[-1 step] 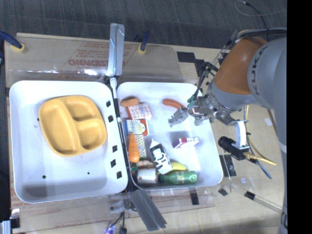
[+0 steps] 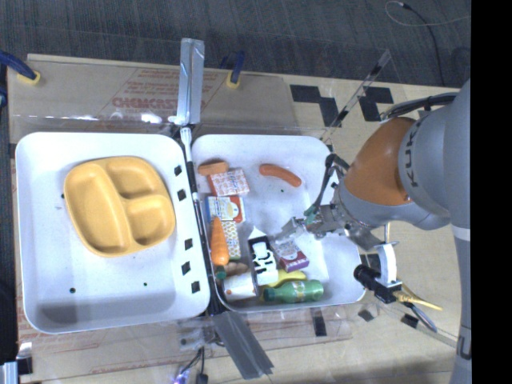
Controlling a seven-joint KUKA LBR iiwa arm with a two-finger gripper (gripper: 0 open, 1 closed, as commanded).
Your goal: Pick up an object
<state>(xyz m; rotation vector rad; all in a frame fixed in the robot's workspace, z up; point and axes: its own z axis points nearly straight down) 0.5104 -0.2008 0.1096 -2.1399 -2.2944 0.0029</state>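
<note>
The gripper (image 2: 298, 229) hangs low inside the right-hand shallow white plastic bin (image 2: 312, 146), its metal tip just above a small crinkled clear-wrapped packet with a dark red label (image 2: 292, 256); whether it is open or closed cannot be told from this slanted view, and nothing is seen held in it. The grey arm with its glossy orange band (image 2: 380, 170) reaches in from the right. Along the bin's left wall lies a column of goods: a short brown sausage-like piece (image 2: 213, 167), a flat white-and-red printed carton (image 2: 229, 183), a blue-and-orange printed pack (image 2: 225, 209), and a smooth orange carrot (image 2: 219, 243) whose long axis runs up and down the view. A second reddish-orange sausage (image 2: 281, 174) lies apart near the far wall, slanting down toward the right. Near the front wall, a black-and-white box with bold lettering too small to read (image 2: 261, 257) stands beside a yellow banana-shaped piece (image 2: 290, 278) and a green plastic bottle (image 2: 293, 292) lying on its side, long axis left to right. The left white bin (image 2: 40, 294) holds a smooth yellow compartment tray (image 2: 118, 205). Faint red mirrored print shows on the clear sheet (image 2: 152, 94) over the worktop, unreadable.
</note>
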